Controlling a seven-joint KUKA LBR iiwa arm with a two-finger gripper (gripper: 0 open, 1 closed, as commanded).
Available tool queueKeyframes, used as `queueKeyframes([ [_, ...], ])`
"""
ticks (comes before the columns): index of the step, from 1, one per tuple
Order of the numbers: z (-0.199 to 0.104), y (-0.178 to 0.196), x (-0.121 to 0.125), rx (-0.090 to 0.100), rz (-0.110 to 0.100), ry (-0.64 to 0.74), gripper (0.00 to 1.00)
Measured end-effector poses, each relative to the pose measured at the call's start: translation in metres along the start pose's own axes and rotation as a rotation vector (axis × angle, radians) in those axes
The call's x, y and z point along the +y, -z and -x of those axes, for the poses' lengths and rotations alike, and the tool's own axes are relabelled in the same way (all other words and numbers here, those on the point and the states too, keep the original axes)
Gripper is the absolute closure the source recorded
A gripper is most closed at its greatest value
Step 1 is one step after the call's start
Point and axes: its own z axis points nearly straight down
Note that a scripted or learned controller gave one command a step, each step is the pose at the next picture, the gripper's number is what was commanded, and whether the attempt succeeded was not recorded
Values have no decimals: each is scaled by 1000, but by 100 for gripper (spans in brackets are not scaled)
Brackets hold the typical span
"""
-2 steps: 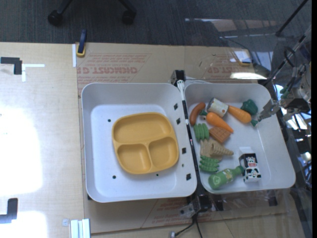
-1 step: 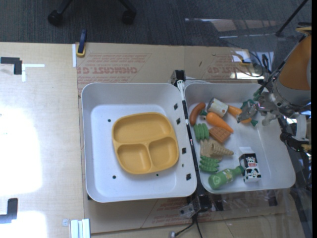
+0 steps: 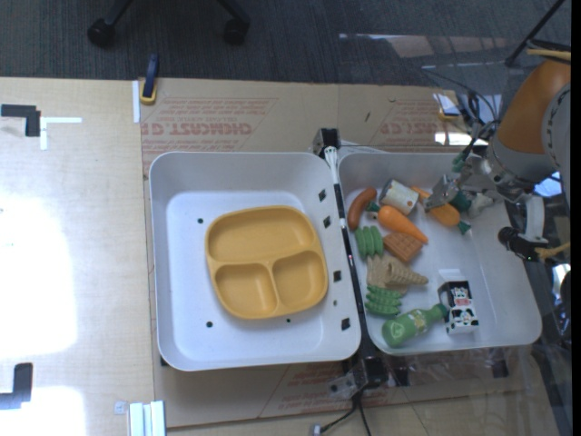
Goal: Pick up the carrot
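Note:
The carrot [image 3: 402, 222], orange and tapered, lies in the right bin [image 3: 499, 280] near its upper middle, pointing down and to the right. My gripper [image 3: 453, 198] reaches in from the right and hangs low over the bin's upper right part, about a hand's width to the right of the carrot. Right under the gripper sits a small orange piece [image 3: 444, 213]; whether it is touched is unclear. The grey arm with its orange band [image 3: 528, 107] rises behind the gripper.
Around the carrot lie a red sausage [image 3: 360, 205], a white can [image 3: 398, 195], green vegetables [image 3: 369, 241], a waffle piece [image 3: 402, 247], a cone [image 3: 396, 275], a green bottle [image 3: 408, 325] and a cow-print carton [image 3: 459, 305]. The left bin [image 3: 172, 243] holds a yellow divided plate [image 3: 266, 262].

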Motion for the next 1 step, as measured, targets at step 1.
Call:
queueKeyframes([
  [1,2,10,0,-10,-2,7,100],
])
